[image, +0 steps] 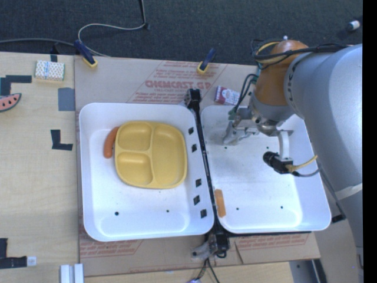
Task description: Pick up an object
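1. The grey arm (339, 117) comes in big from the worktop's right edge, its bulk covering that side.
2. The orange band (277, 78) sits just above the wrist, toward the worktop's far edge, right of centre.
3. From there the wrist tips down and leftward.
4. The tool (235, 132) hangs low at the end, its metal fingers pointing down-left, nothing seen between them.

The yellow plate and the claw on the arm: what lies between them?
In the camera view, between the yellow divided plate and the gripper runs the black clipped seam where both bins' rims meet.
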